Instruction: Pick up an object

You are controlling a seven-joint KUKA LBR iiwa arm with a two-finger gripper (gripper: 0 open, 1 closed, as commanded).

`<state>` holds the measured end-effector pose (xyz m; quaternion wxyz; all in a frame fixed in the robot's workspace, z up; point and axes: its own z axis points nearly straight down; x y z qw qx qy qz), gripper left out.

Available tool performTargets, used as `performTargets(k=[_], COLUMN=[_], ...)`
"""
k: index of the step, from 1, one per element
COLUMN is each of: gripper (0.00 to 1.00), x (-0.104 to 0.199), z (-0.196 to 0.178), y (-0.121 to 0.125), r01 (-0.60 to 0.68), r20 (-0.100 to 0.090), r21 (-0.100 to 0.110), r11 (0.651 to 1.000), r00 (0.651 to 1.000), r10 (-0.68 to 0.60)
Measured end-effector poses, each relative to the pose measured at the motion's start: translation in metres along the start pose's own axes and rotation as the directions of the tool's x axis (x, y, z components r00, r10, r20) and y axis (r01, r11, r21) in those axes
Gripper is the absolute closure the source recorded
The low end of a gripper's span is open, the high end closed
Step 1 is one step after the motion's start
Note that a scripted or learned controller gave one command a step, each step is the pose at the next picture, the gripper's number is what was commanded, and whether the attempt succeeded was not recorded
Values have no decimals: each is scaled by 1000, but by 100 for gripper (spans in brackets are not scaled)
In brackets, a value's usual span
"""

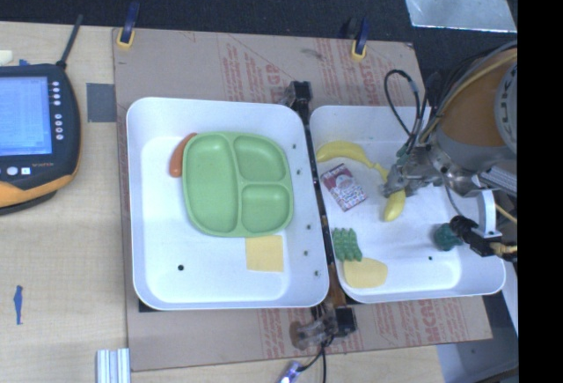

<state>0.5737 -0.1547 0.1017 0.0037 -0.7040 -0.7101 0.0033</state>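
Note:
My gripper (398, 187) is down in the right bin (413, 283), its fingertips at the upper end of a small yellow piece (392, 209). A yellow banana (346, 152) lies just left of it near the bin's back. A red and white packet (344, 187) sits beside the banana. A green ridged block (345, 244) and a yellow chip-shaped piece (364, 272) lie near the bin's front left. A dark teal object (445, 237) lies to the right, below the arm.
The left bin (149, 196) holds a green divided plate (237, 184), an orange-red sausage (178, 157) tucked under the plate's left edge, and a yellow square slice (265, 254). A tablet pendant (31, 130) lies on the bench at far left. Black cables (406, 108) loop above the gripper.

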Motion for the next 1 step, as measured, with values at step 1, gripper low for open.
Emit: performTargets(k=[1], gripper=[100], x=[78], z=[-92], y=[47], r01=[-4], r20=[-1], r21=[-9], r11=[1000], r00=[1000], r10=[4])
